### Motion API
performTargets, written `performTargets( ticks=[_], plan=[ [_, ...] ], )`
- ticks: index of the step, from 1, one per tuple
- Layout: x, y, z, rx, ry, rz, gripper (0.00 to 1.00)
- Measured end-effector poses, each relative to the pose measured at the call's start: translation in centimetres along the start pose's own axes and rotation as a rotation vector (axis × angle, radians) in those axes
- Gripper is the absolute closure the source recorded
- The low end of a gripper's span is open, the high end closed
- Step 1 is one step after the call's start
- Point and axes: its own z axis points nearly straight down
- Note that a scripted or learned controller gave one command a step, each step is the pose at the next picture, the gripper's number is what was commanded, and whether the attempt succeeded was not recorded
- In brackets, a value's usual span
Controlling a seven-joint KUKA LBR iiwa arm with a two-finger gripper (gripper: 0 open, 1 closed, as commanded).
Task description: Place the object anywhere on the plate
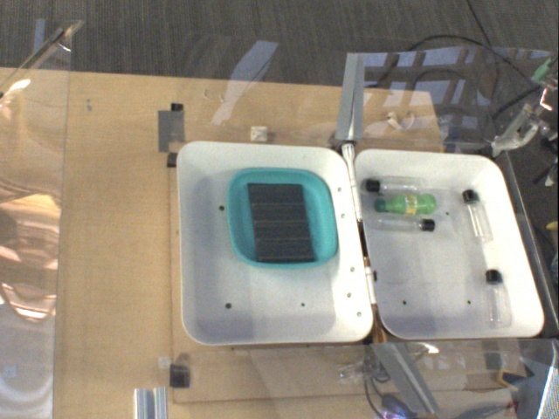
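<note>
A teal plate [237, 221] with rounded corners lies in the upper middle of the left bin [262, 312]. On the plate rests a dark grey ridged rectangular block [281, 223], covering most of its centre. In the right bin [437, 295], a small green bottle [406, 204] lies on its side near the top left. Clear tubes with black caps lie around it: one just above it [397, 184], a second just below it [403, 224], and a third at the upper right [476, 216].
Another clear black-capped tube [496, 297] lies near the right bin's right wall. A grey metal post [350, 103] stands behind the seam between the bins. Cables and fixtures [515, 120] crowd the far right. A small beige cube [258, 133] sits on the bench behind the left bin.
</note>
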Motion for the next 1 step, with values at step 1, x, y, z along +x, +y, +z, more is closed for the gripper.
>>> performTargets(
  ticks=[1],
  plan=[
    [-4.25, -1.62, -5.25, 0.000, 0.000, 0.171, 0.00]
  ],
)
